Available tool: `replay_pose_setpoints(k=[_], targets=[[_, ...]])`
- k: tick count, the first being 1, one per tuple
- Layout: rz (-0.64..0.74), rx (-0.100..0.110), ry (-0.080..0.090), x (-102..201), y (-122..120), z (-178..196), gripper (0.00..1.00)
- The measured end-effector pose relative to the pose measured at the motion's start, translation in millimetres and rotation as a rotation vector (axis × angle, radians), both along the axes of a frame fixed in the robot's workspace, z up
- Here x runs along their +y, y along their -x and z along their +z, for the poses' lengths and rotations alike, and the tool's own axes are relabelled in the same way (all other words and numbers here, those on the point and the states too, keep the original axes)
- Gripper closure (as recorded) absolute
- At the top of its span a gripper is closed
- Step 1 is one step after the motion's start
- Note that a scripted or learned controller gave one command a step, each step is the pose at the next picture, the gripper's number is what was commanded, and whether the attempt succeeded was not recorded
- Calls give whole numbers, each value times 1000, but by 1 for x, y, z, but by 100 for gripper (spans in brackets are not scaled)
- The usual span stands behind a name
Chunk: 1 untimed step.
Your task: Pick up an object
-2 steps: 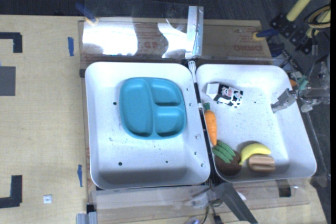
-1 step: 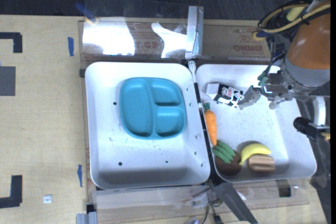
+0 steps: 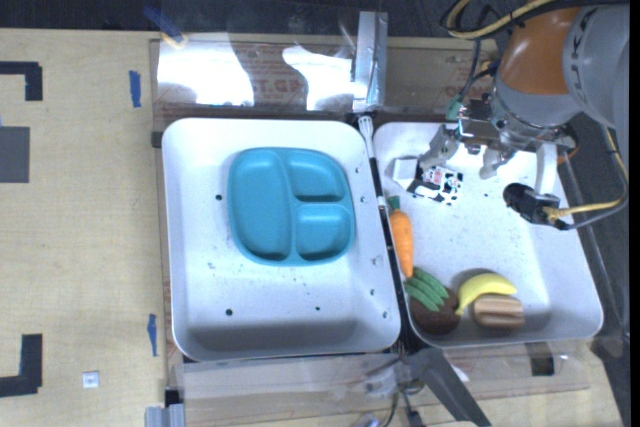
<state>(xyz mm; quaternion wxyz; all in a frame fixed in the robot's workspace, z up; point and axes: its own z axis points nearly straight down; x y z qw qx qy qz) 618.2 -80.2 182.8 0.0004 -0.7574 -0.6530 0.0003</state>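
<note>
- The worktop (image 3: 70, 215) is pale wood, with black corner marks and blue tape strips on its far left, well away from the fingers.
- The left bin (image 3: 190, 295) is shallow and white and lies well to the left of the fingers.
- A blue divided plate (image 3: 290, 203) lies flat in the middle of the left bin, with one long compartment on its left and two smaller ones on its right; it is well apart from the fingers.
- The right bin (image 3: 540, 265) sits beside the left one, their rims meeting; the fingers hang over its far part.
- An orange carrot (image 3: 401, 239) lies along the right bin's left wall, below and to the left of the fingers.
- A small white and black object with a red mark (image 3: 436, 181) lies on the bin floor just beside the left finger, at its lower side; whether they touch cannot be told.
- A green leafy piece on a dark brown base (image 3: 430, 300) lies near the bin's front edge, well below the fingers.
- The gripper (image 3: 465, 153) points down over the bin; its two fingers (image 3: 439, 150) stand spread apart with nothing between them.
- A yellow banana (image 3: 485, 288) rests at the front of the bin, well below the fingers, touching a tan bun-like piece (image 3: 497, 312) just in front of it.
- The grey arm with its orange band (image 3: 540, 45) rises above and to the right of the fingers.
</note>
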Motion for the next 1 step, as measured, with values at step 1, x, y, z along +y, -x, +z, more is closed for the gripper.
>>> replay_pose_setpoints(k=[1], targets=[[138,1,-1,14,9,2,0]])
